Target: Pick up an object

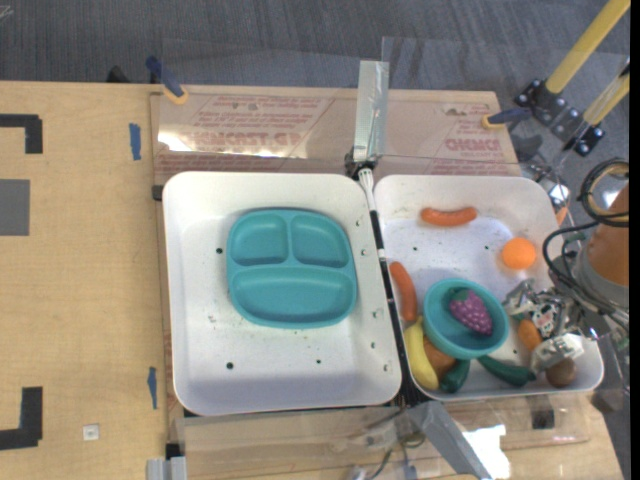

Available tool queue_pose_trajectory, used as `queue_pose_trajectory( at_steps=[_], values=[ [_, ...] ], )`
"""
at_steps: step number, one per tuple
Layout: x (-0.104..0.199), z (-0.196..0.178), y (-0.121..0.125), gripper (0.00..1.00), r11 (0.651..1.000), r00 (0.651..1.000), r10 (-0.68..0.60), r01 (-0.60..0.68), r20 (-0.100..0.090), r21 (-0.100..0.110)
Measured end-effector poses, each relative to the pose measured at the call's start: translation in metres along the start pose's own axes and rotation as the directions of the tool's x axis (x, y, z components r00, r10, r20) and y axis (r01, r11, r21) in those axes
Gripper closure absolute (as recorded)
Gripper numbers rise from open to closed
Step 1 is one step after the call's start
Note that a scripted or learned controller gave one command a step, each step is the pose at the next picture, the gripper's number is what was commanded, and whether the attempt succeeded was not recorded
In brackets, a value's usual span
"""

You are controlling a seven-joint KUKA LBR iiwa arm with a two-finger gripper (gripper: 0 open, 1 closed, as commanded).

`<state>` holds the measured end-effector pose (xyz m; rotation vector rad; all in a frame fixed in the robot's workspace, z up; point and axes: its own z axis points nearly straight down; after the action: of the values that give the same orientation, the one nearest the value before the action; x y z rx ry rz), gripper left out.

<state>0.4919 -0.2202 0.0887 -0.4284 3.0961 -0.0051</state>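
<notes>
My pincer (545, 320) hangs low at the right edge of the right-hand shallow white bin (455, 243); I cannot tell how it stands.

Far to my pincer's left lies the pale wooden table (75, 298), and nearer on that side the left-hand white bin (190, 298) carrying a teal plastic plate with three compartments (292, 268). Just left of my pincer sits a round teal bowl (463, 317) with a purple toy grape bunch (473, 312) inside it. Beyond the bowl, further left, lie an orange-red toy carrot (403, 290) and a yellow toy banana (421, 357). Up and to the left rests an orange toy sausage (448, 216). A small orange ball (518, 254) sits just above my pincer, and a dark green toy vegetable (505, 371) lies just below it.
</notes>
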Motion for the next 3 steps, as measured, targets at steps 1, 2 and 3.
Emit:
queue_pose_trajectory(
  at_steps=[1,2,3],
  values=[
    [0.000,0.000,0.001,0.00,0.983,0.983,-0.182,0.182,0.001,-0.002],
    [-0.004,0.000,-0.002,0.00,0.961,0.961,-0.277,0.277,-0.002,-0.001],
    [-0.017,0.000,-0.008,0.00,0.947,0.947,-0.323,0.323,-0.006,-0.004]
  ],
)
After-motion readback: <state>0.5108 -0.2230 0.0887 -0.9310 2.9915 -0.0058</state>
